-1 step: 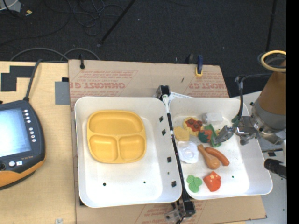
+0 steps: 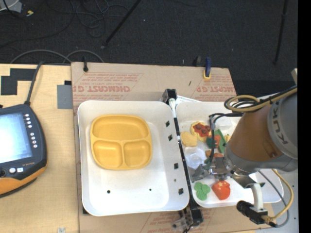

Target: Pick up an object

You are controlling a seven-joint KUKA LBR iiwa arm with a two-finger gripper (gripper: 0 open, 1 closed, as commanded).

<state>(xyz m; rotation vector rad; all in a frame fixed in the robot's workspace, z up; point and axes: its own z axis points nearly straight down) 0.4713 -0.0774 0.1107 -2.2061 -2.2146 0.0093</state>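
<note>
While your gripper (image 2: 212, 168) sits low in the right bin (image 2: 272, 198) beside the red toy (image 2: 221, 189), its grasp is unreadable.

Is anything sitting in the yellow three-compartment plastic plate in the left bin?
No: the yellow three-compartment plastic plate shows bare compartments; the toy foods lie in the right white bin.

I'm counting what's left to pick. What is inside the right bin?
The right bin holds a pile of small toy foods: a red tomato-like piece, a green piece, a yellow piece and others. The arm covers much of the bin, so more may lie beneath.
</note>
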